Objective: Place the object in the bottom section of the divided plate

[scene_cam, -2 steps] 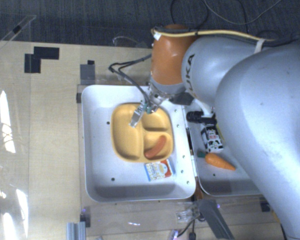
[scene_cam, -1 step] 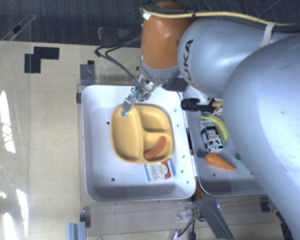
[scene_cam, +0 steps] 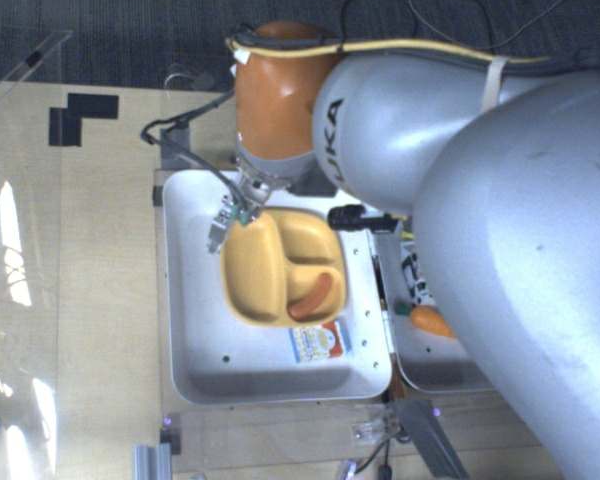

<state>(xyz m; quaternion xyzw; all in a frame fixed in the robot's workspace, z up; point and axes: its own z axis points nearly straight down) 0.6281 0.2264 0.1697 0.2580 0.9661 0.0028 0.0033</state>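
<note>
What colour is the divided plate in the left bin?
Pale yellow: the divided plate shows clearly in the camera view.

Pale wooden bench [scene_cam: 90, 298] bearing two white bins [scene_cam: 195, 368] side by side

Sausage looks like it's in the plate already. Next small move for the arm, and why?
Probably lift the gripper straight up and clear. The sausage already lies in the lower-right compartment of the yellow divided plate, apart from the gripper, which sits at the plate's upper-left rim. Whether its fingers are open can't be told from here.
</note>
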